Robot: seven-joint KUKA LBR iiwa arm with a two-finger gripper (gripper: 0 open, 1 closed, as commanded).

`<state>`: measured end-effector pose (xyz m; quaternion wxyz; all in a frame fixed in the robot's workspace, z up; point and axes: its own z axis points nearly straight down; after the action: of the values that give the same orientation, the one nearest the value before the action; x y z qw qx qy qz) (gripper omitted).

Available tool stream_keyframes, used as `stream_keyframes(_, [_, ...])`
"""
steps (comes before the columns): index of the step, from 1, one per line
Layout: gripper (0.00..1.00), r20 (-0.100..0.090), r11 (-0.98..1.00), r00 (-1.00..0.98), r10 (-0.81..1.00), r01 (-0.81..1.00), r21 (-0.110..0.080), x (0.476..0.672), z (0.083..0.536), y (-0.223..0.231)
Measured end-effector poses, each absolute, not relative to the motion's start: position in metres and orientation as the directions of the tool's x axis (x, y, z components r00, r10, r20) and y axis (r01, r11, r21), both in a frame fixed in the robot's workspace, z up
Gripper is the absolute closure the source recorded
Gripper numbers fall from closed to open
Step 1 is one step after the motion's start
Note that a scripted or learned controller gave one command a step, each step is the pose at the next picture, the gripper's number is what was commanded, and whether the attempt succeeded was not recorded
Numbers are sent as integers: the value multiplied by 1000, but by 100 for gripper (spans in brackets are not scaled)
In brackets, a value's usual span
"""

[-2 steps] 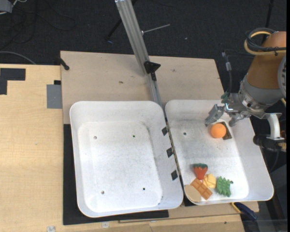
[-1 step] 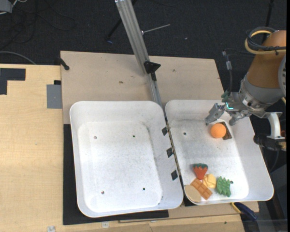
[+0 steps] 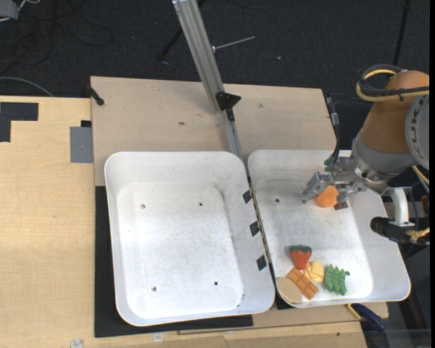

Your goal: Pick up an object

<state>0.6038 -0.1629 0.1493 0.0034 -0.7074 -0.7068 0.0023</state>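
Note:
My gripper (image 3: 325, 193) hovers over the upper part of the right bin (image 3: 286, 172), reaching in from the right. A small round orange object (image 3: 327, 197) sits between its grey fingers (image 3: 311, 188), and the jaws are closed against it. I cannot tell whether it hangs above the bin floor or rests on it. Near the front of the same bin lie a red strawberry-like toy (image 3: 300, 255), a brown waffle-like piece (image 3: 301, 284), a pale yellow piece (image 3: 317, 271) and a green leafy toy (image 3: 336, 279), clustered together.
The left bin (image 3: 130, 172) stands beside the right one, with black clips (image 3: 254, 228) along the shared rim. A slanted aluminium post (image 3: 203, 56) rises behind the bins. The arm's orange band (image 3: 391, 114) and cables fill the right side.

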Motion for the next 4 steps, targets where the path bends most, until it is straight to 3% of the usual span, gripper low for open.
stream_keyframes(1, [0,2,-1,1,1000,1000,-8,602,95,-161])
stream_keyframes(2, [100,1,-6,6,1000,1000,-3,603,109,-163])
stream_keyframes(4, [100,-1,1,-1,1000,1000,3,595,208,-152])
